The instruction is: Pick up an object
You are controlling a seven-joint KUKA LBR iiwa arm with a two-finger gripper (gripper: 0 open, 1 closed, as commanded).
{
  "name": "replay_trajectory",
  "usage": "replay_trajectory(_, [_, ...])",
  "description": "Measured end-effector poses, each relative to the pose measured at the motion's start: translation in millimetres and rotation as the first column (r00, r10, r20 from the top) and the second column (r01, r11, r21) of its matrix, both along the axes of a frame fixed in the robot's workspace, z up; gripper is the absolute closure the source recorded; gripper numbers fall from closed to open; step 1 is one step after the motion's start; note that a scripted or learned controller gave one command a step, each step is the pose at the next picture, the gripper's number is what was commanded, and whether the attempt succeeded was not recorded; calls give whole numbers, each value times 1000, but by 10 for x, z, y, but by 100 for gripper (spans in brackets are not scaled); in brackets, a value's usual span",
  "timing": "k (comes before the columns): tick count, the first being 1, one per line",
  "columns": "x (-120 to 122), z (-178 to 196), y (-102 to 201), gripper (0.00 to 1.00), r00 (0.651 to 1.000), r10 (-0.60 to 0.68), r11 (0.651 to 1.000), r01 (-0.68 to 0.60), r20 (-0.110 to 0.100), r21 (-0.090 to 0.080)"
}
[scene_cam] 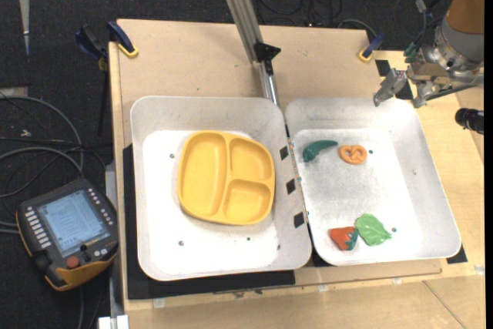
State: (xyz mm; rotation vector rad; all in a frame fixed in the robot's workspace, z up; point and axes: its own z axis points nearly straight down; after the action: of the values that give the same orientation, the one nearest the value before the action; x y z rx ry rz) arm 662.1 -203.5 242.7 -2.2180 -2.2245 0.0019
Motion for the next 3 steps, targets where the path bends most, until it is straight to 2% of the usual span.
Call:
replay_trajectory(1, [0,0,-1,0,1000,0,1000,0,0,-1])
replay_trajectory(3, [-99,-1195,56,0,1000,-2,1000,2,-6,1])
